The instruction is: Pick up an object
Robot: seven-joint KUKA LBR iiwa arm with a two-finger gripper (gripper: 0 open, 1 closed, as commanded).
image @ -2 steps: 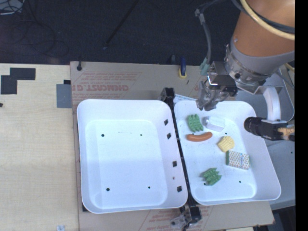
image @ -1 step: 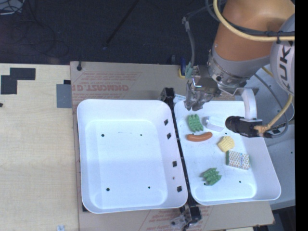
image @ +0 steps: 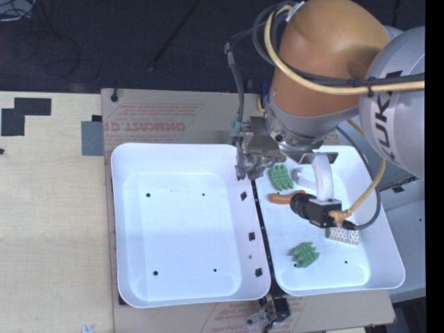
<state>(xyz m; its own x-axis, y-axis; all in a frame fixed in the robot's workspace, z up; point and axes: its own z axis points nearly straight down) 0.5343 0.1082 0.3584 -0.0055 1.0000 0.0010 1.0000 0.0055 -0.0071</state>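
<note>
I am looking down on the arm (image: 333, 47), which is filling the upper right of the view, its orange band bulging above the grey wrist as it is reaching in over the bins. Below it the pale wooden bench (image: 48, 220) is stretching off to the left, and a brown cardboard sheet (image: 173, 116) with red print is lying under both bins.

The left bin (image: 180, 227) is sitting in the middle of the view, and the right bin (image: 378, 255) is sitting just beside it, their long rims touching.

The gripper (image: 246, 166) is hanging over that shared rim, toward the far end of the bins. I cannot tell from here whether it is open or closed, and I am not seeing anything caught in it.

The things to pick are all lying in the right bin. A green ridged piece (image: 281, 177) is resting near the far left corner, just beside the gripper. A second green piece (image: 304, 254) is lying toward the near side, well apart from the first. A speckled item (image: 345, 235) is lying to its right, nearer the middle of the bin. An orange item (image: 279, 199) is lying between the two green pieces, close to the first one.
</note>
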